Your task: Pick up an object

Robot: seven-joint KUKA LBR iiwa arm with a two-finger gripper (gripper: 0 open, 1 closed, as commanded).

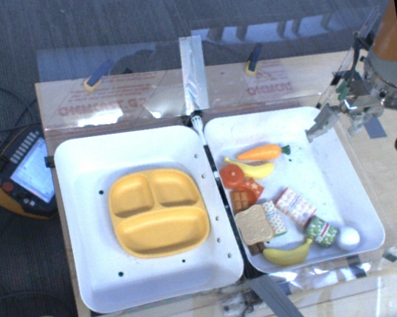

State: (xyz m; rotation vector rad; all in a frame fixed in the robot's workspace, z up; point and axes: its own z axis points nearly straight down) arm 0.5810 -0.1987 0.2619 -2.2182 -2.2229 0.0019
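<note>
On the bench sit two shallow white plastic bins, side by side and touching along the middle. The left white bin (80, 210) is the bigger-looking one, and it holds a yellow plastic plate with three sections (159, 211), lying flat near the middle.

The right white bin (335, 170) holds a heap of toy food. Most of it sits along the bin's left side and near the front edge.

Next biggest is the grey robot arm with the orange band (389, 38), which comes in from the right. Its two-finger gripper (322, 125) hangs over the back right corner of the right bin. It is well apart from the food and nothing is between its fingers. I cannot tell if the jaws are open or closed.

Now the toys. An orange toy carrot with a green top (259, 153) lies at the back of the heap, just touching a yellow toy banana (254, 170) below it. A red toy tomato (232, 176) sits beside that banana. A brown square slice of toy bread (253, 224) lies further to the front. A second yellow toy banana (288, 253) curves along the front edge. A pink and white striped packet (296, 206) sits near the middle, tilted. A small green can (320, 232) lies just beside a little white ball (348, 237) in the front right corner.
</note>
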